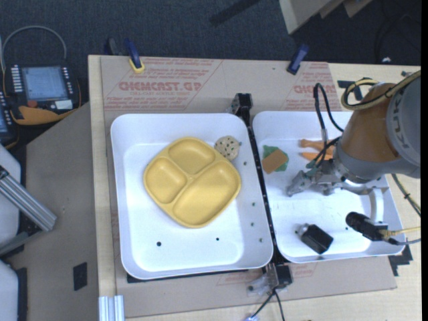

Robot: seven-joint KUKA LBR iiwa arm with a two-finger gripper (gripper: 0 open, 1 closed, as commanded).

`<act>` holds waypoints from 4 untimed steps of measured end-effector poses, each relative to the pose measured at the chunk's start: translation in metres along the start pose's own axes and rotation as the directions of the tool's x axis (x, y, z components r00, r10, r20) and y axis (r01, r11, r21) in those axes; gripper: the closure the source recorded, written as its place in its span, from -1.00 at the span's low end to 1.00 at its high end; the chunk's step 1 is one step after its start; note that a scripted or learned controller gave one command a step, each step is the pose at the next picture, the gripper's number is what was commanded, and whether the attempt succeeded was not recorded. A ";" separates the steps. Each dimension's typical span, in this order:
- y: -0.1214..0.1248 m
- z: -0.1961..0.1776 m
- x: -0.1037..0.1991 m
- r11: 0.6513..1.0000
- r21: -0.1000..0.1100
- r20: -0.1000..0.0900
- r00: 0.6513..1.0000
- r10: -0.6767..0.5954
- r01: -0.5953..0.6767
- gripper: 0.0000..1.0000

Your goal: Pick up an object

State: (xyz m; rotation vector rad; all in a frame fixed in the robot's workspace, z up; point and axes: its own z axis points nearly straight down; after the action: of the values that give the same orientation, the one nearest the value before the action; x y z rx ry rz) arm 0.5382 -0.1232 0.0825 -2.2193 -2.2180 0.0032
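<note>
Orange-green toy in right bin, just left of gripper

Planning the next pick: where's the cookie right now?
The cookie lies in the left bin, toward its far right corner, touching the upper right edge of the yellow divided plate.

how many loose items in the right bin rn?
3 visible: a green-and-orange toy near the bin's left wall, an orange piece beside the arm, and a black block near the front. The gripper and wrist may hide more.
</note>
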 end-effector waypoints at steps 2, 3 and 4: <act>0.008 -0.074 0.000 1.000 -0.008 0.003 1.000 -0.002 0.002 1.00; 0.004 -0.131 0.006 1.000 -0.006 0.003 1.000 -0.002 0.002 1.00; 0.005 -0.135 0.006 1.000 -0.007 0.002 1.000 -0.001 0.001 1.00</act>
State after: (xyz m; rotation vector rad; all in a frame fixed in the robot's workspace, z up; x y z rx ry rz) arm 0.5438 -0.1172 0.2175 -2.2224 -2.2242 -0.0022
